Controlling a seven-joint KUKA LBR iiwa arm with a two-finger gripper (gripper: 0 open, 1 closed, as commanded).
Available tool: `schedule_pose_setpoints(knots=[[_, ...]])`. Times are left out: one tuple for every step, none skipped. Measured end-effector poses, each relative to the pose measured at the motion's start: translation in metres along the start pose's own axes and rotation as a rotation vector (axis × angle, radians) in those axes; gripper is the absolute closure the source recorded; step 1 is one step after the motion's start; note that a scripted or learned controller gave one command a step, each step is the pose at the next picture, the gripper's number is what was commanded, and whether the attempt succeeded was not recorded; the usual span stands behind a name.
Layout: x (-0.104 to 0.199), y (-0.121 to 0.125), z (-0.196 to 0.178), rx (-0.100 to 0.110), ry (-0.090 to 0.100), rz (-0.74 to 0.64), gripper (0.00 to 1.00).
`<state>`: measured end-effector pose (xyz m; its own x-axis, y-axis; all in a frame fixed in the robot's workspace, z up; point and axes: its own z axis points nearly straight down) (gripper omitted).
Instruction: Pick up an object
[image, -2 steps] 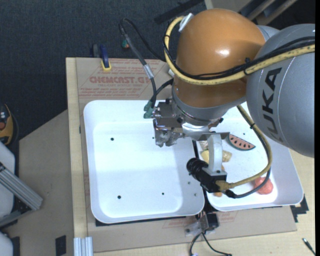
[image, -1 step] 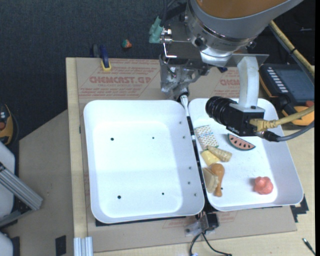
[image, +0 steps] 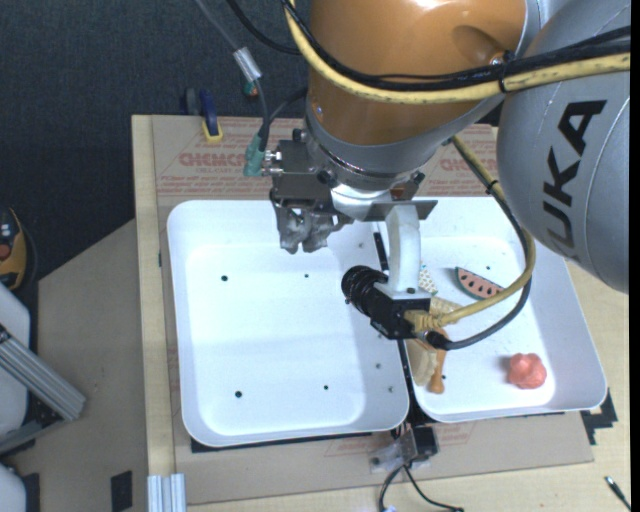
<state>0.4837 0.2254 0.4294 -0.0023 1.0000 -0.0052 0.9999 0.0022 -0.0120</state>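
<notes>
The grey metal hand (image: 303, 236) hangs over the left white bin's (image: 200, 330) far side; I cannot tell its grip.

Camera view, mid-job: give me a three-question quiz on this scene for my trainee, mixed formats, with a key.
1. True or false: the gripper hangs over the left bin.
2. Multiple choice: where does the pink-red lumpy object lie? A) left bin, B) right bin, near its front right corner, C) on the cardboard sheet outside the bins.
3. Fill in: the watermelon-slice toy lies in the ____ bin.

Key: 1 true; 2 B; 3 right.
</notes>
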Motion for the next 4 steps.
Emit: schedule_pose_setpoints(knots=[[-0.001,-0.005,-0.082,-0.022,0.01,0.001,1.0],[-0.001,-0.005,0.031,0.001,-0.001,0.003,1.0],[-0.002,-0.005,-0.094,-0.026,0.012,0.001,1.0],[-0.001,-0.006,0.02,0.001,-0.001,0.004,1.0]])
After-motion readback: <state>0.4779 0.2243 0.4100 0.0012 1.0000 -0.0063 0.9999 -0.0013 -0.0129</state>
